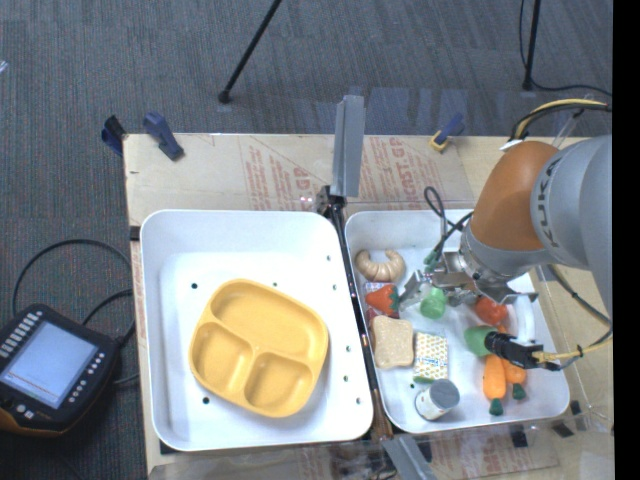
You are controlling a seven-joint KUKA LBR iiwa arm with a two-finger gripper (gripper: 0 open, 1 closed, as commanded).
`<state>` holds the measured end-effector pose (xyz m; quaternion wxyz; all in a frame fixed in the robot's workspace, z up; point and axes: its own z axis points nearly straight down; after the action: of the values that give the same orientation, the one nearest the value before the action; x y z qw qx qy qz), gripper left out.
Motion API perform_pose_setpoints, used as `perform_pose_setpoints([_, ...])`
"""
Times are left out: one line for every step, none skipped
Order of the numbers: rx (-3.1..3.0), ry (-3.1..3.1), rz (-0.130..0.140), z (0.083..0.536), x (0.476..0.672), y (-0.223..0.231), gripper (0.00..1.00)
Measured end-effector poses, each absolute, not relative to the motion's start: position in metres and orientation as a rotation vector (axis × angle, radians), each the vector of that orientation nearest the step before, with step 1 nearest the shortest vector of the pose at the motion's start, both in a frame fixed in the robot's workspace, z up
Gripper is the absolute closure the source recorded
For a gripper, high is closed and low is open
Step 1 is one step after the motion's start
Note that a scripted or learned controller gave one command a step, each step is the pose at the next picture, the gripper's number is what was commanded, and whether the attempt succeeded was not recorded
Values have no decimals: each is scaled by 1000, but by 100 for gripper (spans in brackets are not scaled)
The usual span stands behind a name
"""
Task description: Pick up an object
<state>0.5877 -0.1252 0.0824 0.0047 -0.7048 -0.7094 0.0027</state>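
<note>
My gripper [425, 286] is low in the right bin [555, 373], reaching in from the right under the orange band [510, 208]. A small green object [433, 304] lies right at its tip; whether it is gripped is unclear. Around it lie a croissant [381, 264], a red piece [380, 300], a slice of toast [393, 342], a patterned cracker [431, 353], another green item [478, 340], a carrot [494, 378], a red item [490, 311] and a small can [437, 398].
The left bin [170, 258] holds a yellow divided plate [260, 346]. A grey upright post [349, 153] stands behind the wall between the two bins. A teach pendant [45, 363] lies on the floor at the left. Cables [570, 353] hang by the arm.
</note>
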Motion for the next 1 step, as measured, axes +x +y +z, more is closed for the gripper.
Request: perform_pose_setpoints([-2215, -2208, 11, 90, 586, -128, 100])
